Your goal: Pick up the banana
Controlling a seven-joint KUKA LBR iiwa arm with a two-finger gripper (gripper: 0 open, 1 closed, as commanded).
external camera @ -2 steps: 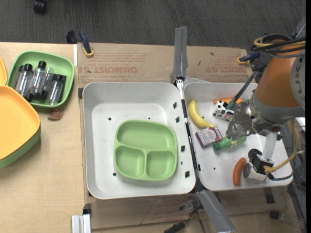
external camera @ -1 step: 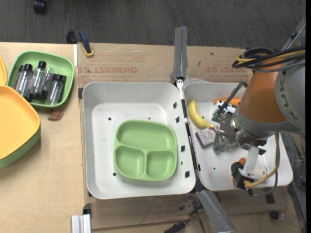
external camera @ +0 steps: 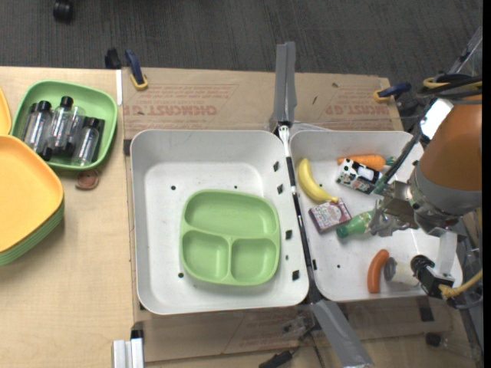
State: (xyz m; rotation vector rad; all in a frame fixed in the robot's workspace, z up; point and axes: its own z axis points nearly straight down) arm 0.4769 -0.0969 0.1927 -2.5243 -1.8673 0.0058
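Reaching is the step in hand, judging by how things lie: the curved yellow banana (external camera: 312, 182) rests untouched on the floor of the right-hand shallow white bin (external camera: 337, 282), close to that bin's left wall and just inside the divide between the two bins. Its upper tip points toward the back of the bin, and its lower end curls toward a small purple packet (external camera: 327, 216) that sits just beside it.

The grey arm's two-finger gripper (external camera: 387, 219) hangs over the middle of the same bin, well to the right of the fruit, close above a green bottle-shaped toy (external camera: 354, 225). Whether the tool is spread or pressed together I cannot tell, since the wrist and cabling mask it from above. Nothing shows clamped in it.

To do the approach well, the arm probably needs to travel left across the bin, clearing the packet and the black-and-white toy (external camera: 357, 174) with an orange carrot-like piece (external camera: 368, 160) lying behind it. A grasp across the banana's narrow width near its mid-curve looks safest, with the tool turned to sit square to the long axis. Coming down near the wall risks a clash with the bin's rim, so a descent slightly inboard seems wise. The orange sausage-shaped toy (external camera: 377, 270) near the front lies out of the path.
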